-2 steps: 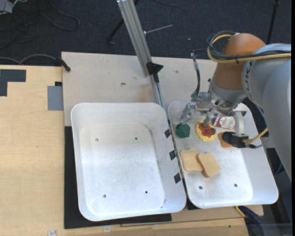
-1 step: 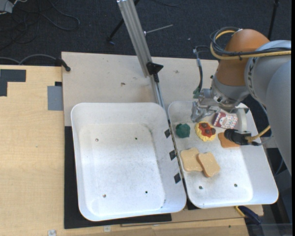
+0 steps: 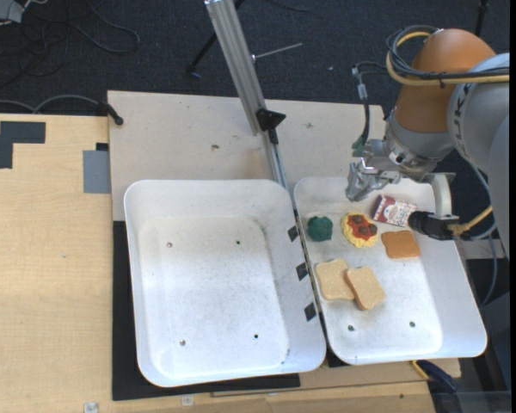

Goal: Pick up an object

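The gripper [image 3: 359,184] hangs over the far edge of the right bin [image 3: 464,334], its metal fingers pointing down at the bin's back rim; whether they are spread or closed cannot be told at this size, and nothing shows between them. Nearest to it, just in front and slightly to the side, lies a small yellow and red toy food piece [image 3: 360,230], possibly a pizza slice, and beside that a red and white packet [image 3: 393,211] lies close under the wrist. A green lump [image 3: 319,227], perhaps a toy vegetable, lies by the bin's inner wall, an orange-brown square piece [image 3: 401,245] sits to the outer side, and two tan bread-like slices [image 3: 350,283] lie touching each other nearer the middle. The left bin [image 3: 155,205] sits alongside. All of these look like light toy pieces, likely hard plastic or foam, so weight should be no trouble, but the flat slices offer only thin edges to pinch and may slip. The green lump or the yellow and red piece seem the better choices, being thicker and standing apart from their neighbours, taken across the narrow width from above.
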Tool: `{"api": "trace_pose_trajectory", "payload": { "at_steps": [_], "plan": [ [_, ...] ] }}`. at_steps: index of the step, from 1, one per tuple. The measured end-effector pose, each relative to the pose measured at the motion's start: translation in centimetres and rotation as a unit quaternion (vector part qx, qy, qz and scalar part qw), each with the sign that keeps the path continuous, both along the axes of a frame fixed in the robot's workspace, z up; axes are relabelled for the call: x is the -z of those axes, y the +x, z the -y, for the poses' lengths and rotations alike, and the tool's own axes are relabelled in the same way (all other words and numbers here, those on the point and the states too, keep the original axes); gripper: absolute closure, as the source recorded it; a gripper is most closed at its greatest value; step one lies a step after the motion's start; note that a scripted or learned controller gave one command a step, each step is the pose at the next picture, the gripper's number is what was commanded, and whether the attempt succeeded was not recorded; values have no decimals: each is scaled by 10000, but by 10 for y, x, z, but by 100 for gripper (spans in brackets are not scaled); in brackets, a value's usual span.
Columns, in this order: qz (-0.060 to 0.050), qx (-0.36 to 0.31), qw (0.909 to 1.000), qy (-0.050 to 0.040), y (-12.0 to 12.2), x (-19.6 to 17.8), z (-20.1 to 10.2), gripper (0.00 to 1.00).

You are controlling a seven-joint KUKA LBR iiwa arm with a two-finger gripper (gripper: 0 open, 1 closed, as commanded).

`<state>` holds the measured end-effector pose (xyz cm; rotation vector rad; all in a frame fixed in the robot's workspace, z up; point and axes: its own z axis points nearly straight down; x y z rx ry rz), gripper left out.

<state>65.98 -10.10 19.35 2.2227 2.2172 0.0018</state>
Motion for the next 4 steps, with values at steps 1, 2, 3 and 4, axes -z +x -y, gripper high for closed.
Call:
{"api": "trace_pose_trajectory", "payload": {
  "at_steps": [1,2,3,4],
  "plan": [
    [12,-9,10000,0,1,-54,1,100],
    [-20,-33,10000,15,4,-52,-58,100],
    [-28,-20,10000,5,-5,-39,-107,100],
    [-27,-28,10000,11,-4,-34,-152,100]
  ]
}}
